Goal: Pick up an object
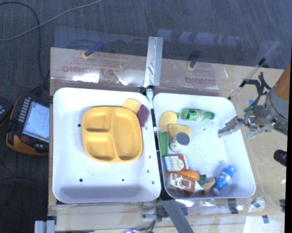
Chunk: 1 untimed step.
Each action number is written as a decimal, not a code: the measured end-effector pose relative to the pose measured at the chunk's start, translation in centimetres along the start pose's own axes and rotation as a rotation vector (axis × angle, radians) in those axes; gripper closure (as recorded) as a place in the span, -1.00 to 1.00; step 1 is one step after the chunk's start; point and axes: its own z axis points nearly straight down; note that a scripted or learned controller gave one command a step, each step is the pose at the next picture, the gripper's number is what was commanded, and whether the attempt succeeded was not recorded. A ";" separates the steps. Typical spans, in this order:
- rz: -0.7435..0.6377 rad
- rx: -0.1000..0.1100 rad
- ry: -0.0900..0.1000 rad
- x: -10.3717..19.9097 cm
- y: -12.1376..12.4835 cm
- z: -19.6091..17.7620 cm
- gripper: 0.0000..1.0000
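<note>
Leave the yellow divided plate (112,134) in the left bin (62,148); in the right bin (241,156) take the green bottle (197,114) near the far wall, or the blue bottle (224,177) near the front; your claw (232,126) hovers over the right rim, seemingly spread but blurred; nothing pinched.
</note>
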 end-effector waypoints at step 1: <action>-0.230 -0.017 -0.005 4.4 6.6 11.5 -1.00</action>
